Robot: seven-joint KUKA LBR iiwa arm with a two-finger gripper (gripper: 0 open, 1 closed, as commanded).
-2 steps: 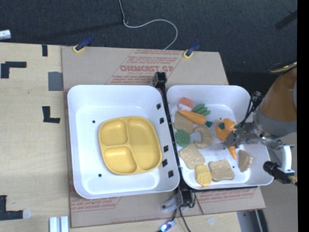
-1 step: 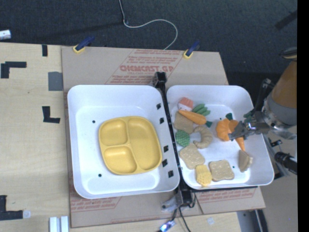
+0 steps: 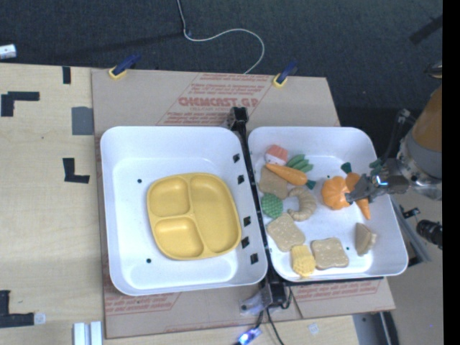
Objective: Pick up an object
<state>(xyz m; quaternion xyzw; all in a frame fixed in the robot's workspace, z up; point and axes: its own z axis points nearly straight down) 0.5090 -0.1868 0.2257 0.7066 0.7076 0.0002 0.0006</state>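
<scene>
The right bin (image 3: 363,144) holds several toy foods. Among them are an orange round fruit (image 3: 333,192), a carrot (image 3: 287,173), a pink and white piece (image 3: 276,153), a tan curved piece (image 3: 305,205), bread slices (image 3: 329,254) and a yellow corn piece (image 3: 302,261). My gripper (image 3: 364,187) reaches in over the bin's right side. It sits right beside the orange fruit, on its right, above a small orange stick (image 3: 364,208). Whether it touches the fruit is unclear.
The left bin (image 3: 122,164) carries a yellow divided plate (image 3: 192,215). A tan chunk (image 3: 364,239) lies near the right bin's right wall. A green leafy piece (image 3: 298,164) and a green round piece (image 3: 272,205) lie close to the divider between the bins.
</scene>
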